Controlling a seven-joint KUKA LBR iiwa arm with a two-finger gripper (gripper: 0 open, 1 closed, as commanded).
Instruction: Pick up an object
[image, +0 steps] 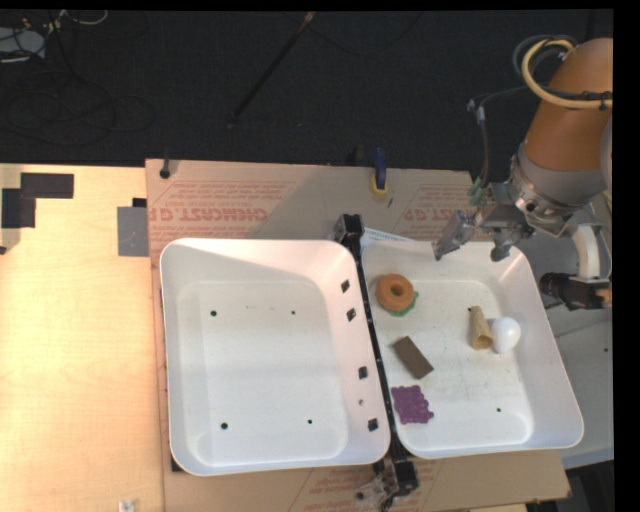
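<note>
Two shallow white plastic bins sit mid-frame: the left bin and the right bin. At upper right, the grey two-finger gripper hangs over the right bin's top rim, jaws spread apart, holding nothing. Inside that bin lie a tan tube with a white bulb end, an orange ring on green, a purple crumpled lump and a brown rectangular block.
</note>
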